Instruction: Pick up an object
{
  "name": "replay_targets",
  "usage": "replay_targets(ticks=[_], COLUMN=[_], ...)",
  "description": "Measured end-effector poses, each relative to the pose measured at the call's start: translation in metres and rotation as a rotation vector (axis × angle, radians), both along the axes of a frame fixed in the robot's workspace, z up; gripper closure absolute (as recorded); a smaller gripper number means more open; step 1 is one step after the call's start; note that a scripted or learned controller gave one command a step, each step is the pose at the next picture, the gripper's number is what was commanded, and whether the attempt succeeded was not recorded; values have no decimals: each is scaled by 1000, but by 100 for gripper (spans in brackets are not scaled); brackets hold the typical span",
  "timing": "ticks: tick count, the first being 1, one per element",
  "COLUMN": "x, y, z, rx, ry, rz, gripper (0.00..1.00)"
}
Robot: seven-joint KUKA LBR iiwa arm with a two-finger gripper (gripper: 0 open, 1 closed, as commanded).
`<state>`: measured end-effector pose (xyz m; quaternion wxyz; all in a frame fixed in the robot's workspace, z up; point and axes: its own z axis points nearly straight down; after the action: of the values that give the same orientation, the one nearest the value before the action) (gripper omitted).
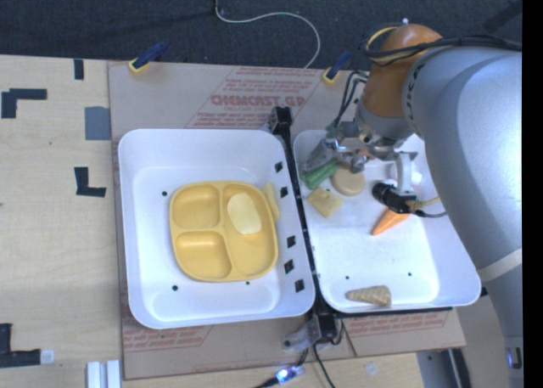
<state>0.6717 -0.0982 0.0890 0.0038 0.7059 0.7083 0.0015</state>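
Gripper (pixel 341 154) low in right bin (pixel 424 280) (by green piece (pixel 319 176)); carrot (pixel 389 222) apart.

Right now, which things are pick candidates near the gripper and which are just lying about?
Job:
gripper
green piece
tan disc
yellow chunk
carrot
cone

Lying about:
yellow tray in the left bin, pale piece in its compartment
clamps
cable

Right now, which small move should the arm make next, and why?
Probably lower a little: the gripper hangs over the green piece and the round tan piece at the back of the right bin, and nothing is seen between its fingers.
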Motion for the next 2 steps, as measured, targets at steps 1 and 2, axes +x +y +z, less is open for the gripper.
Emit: replay_targets(ticks=[1,2], x=[0,-37], y=[0,112], z=[12,102], rx=[-2,7], ry=[-4,2], rz=[1,9], gripper=[100,100])
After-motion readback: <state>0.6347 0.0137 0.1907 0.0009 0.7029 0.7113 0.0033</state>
